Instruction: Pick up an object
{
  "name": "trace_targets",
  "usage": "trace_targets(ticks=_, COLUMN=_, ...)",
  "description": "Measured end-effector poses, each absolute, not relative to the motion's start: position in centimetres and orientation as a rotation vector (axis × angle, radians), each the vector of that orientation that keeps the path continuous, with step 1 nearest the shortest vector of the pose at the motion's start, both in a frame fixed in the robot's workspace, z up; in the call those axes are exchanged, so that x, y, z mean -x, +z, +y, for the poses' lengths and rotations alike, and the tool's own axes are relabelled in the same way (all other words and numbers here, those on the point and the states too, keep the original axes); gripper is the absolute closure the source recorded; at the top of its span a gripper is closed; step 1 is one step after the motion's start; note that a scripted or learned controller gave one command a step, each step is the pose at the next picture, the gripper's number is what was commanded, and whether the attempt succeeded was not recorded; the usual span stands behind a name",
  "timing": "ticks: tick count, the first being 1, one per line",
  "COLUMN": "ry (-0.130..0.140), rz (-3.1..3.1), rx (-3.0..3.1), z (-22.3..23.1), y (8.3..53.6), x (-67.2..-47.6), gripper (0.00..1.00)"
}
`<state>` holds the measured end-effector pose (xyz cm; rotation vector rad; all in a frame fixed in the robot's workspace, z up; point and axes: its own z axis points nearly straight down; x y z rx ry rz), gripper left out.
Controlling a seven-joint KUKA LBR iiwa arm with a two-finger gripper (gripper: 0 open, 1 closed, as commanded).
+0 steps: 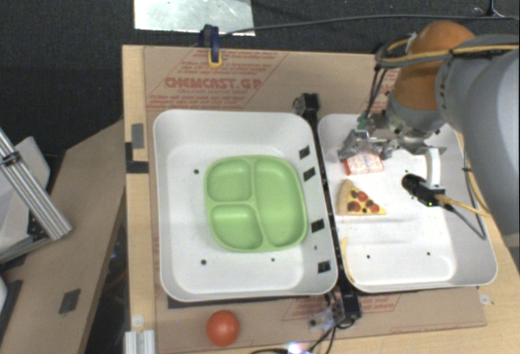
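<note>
Here the gripper (pixel 367 143) hangs low over the red-and-white packet (pixel 363 164) in the right bin (pixel 422 263); the pizza slice (pixel 358 200) lies at six o'clock from it. I cannot tell its opening.

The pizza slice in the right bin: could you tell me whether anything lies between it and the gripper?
Nothing visible does. The pizza slice lies flat on the right bin floor, just below the gripper, which hangs over a small red-and-white packet. That packet lies apart from the slice, and the bin floor between them is bare.
</note>
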<state>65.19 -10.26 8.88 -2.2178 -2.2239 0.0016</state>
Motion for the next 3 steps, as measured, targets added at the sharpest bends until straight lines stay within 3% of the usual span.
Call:
trace_targets(ticks=1, ry=-0.007, rz=-2.229, rx=2.221, z=-10.3, y=10.4, x=-65.4, gripper=1.00)
trace_targets(ticks=3, ry=-0.007, rz=-2.232, rx=2.219, z=-9.6, y=21.9, x=-66.4, gripper=1.00)
